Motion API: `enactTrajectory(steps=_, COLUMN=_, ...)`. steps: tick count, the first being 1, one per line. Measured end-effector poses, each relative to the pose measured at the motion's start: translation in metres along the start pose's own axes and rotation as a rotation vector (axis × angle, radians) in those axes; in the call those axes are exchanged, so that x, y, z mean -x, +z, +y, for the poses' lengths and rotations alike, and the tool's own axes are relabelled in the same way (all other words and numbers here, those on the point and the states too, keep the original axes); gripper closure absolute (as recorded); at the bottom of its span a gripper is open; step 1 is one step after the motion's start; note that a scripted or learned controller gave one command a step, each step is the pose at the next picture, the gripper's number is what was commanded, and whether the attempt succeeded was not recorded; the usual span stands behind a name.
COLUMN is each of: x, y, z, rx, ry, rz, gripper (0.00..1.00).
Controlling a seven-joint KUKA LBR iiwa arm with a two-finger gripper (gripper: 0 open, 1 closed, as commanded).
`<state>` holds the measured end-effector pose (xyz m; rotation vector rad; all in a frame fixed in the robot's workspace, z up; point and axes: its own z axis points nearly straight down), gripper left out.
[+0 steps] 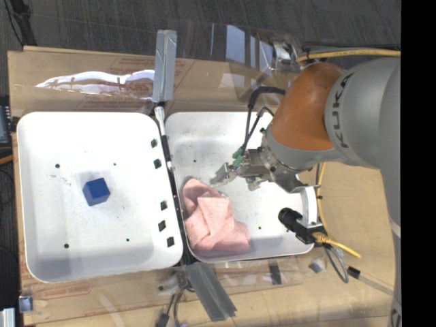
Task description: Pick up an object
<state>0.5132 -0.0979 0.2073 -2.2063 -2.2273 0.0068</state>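
Pink crumpled cloth (214, 218): the likeliest pick; it lies bunched in the near-left corner of the right white bin (204, 131), against the divider, just below and left of the tool.
Gripper: the two-finger metal gripper (225, 174) hangs low over the right bin, tips toward the cloth's upper edge. You cannot tell from this angle whether it is released or clenched, and nothing is seen in its grasp.
Arm: the grey KUKA arm with its orange band (310, 111) reaches in from the right, wrist bent over the bin's middle.
Step in hand: by the look of it, you are at the approach, tool poised beside the cloth, pick not yet made.
Next move: you would need to bring the tips down onto a raised fold near the cloth's top, close, then lift straight up; soft fabric may slip or trail, so watch that it comes free of the bin wall.
Other object: a small blue cube (96, 191) sits alone in the left white bin (41, 125), well apart from the tool.
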Motion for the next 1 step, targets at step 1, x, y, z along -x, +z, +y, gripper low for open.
enactTrajectory(steps=1, x=0.0021, y=0.1052, z=0.0147, rx=-0.001, ry=-0.034, rz=0.0, gripper=0.0)
